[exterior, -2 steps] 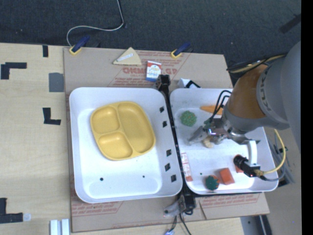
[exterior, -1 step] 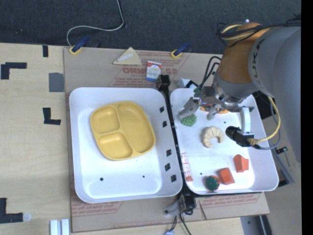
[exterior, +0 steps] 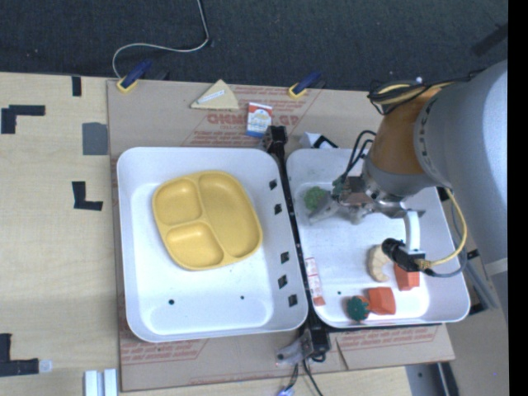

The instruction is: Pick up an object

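My gripper [exterior: 330, 207] sits low in the right bin [exterior: 330, 258] beside a small green toy [exterior: 315, 196], probably light and soft; I cannot tell its grip state.

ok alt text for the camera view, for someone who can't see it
A grey arm reaches from the right into the right bin, its gripper beside a green toy. The left bin holds a yellow tray.
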`<state>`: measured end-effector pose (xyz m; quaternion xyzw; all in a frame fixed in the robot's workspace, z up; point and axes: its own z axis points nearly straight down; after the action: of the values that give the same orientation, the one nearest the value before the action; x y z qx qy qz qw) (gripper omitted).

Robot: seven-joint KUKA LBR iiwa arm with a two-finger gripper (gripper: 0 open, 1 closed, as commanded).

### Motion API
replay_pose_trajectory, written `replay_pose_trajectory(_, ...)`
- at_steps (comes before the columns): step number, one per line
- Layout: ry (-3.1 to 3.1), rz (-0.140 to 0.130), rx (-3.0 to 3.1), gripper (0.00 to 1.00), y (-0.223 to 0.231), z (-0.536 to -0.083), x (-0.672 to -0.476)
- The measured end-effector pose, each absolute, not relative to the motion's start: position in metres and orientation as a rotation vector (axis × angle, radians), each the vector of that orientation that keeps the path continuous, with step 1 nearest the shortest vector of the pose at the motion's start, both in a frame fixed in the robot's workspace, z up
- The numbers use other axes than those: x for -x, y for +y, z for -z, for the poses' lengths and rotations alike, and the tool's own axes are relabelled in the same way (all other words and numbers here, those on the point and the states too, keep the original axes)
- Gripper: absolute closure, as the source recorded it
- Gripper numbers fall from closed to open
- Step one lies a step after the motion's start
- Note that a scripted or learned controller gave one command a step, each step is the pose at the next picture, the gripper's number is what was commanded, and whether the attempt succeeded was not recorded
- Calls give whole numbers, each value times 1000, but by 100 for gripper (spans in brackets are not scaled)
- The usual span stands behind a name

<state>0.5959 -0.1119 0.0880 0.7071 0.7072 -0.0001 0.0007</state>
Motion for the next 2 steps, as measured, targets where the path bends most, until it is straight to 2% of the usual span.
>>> replay_pose_trajectory(1, 2221, 2, -2223, 0, -138, -149, -529)
replay_pose_trajectory(2, 2221, -1, -2221, 0, -171, -86, -484)
